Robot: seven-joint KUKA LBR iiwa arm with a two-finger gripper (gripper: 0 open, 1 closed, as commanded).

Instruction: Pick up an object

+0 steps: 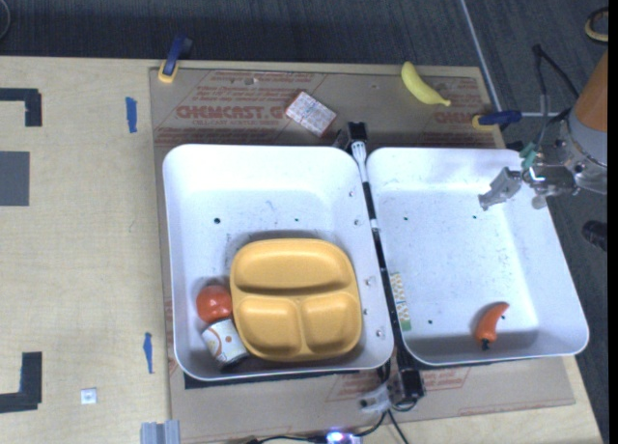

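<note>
Bench (77, 268) was pale plywood w/ black tape marks along its left edge and short blue tape strips. Dark grey carpet ran behind it, along the far side. A brown cardboard sheet (241, 109) lay under both bins, held by a blue/yellow clamp (175, 56) at its far-left corner and a blue clamp (497, 119) at the far-right.

Left bin (193, 181): white, shallow, scuffed w/ dark specks. A yellow divided tray (294, 295), three compartments, sat upside-up at the bin's near edge, approx centre. Touching the tray's left side were an orange-red ball (214, 303) and, just nearer, a small white/orange cylinder (223, 341) tilted toward the near-left corner.

Right bin (435, 201): same white, speckled floor. An orange carrot-shaped toy (490, 321), curved, darker tip at its near end, lay by the near-right corner, well apart from the gripper (502, 189). Gripper hung over the bin's far-right area, grey metal, nothing between its fingers; whether jaws were released or clenched, can't tell.

On the cardboard beyond the bins: a yellow banana (423, 85) near the far-right, and a small checked pink/white packet (309, 112) behind the left bin.

Writing: red print on cardboard read "CHEMCAST", rest too blurred. A green/white label strip (399, 299) sat btwn the bins; text illegible.
</note>
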